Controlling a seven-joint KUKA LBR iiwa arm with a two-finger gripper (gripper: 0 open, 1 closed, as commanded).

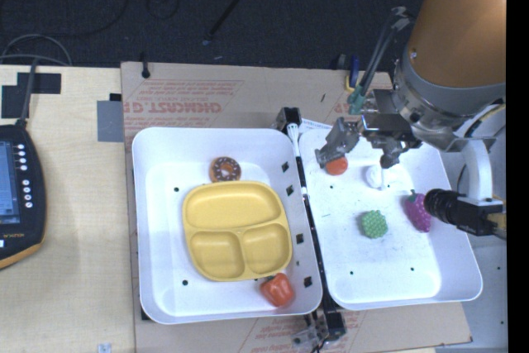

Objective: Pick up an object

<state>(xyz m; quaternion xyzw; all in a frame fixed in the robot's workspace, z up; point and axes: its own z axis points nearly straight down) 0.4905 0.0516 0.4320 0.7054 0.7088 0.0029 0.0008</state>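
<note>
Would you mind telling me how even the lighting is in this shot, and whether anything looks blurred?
Camera view: both white bins are brightly and evenly lit with only soft shadows, the floor behind stays dark, and the claw and the nearby orange arm band look slightly soft compared with the sharper yellow tray.

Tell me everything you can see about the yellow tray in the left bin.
The yellow tray looks like smooth plastic, rounded at the corners, with three compartments: one wide one on top, two smaller ones below. Nothing lies in them. It rests flat, slightly turned, in the left bin. A donut sits just above it, and a red pepper lies against its lower right corner.
</note>
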